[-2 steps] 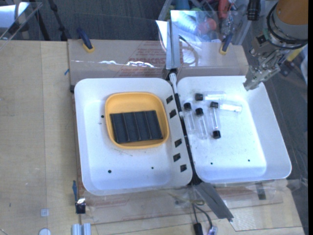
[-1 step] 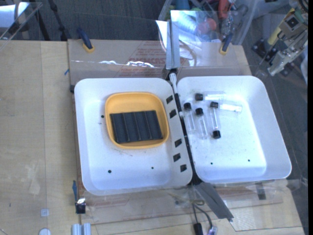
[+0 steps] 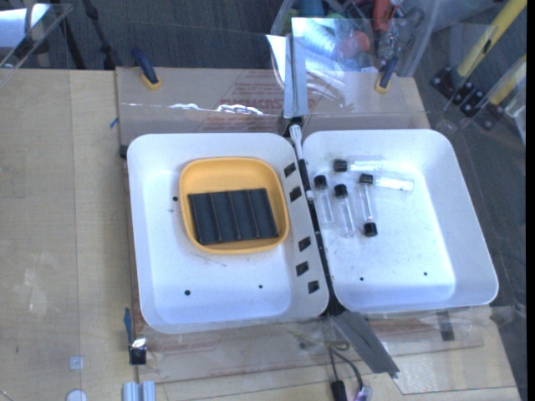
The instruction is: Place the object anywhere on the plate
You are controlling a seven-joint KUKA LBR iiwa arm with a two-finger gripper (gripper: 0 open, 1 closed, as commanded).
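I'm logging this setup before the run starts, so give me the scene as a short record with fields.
left bin: holds the yellow plate
on plate: dark ridged insert lying flat
right bin: clear vials with black caps clustered in its upper left part
vial pose: all lying down, some touching
task state: no vial on the plate yet

From my station, the only parts I can offer that might be machine sit at the far right corner: a slanted yellow bar (image 3: 495, 23) and, at its lower end, some black clamp-like fittings (image 3: 458, 88) with bolts or knobs on them. I cannot tell whether they belong to the robot or to a stand beside it. I can report nothing of grey casing, orange band, cables or markings from here
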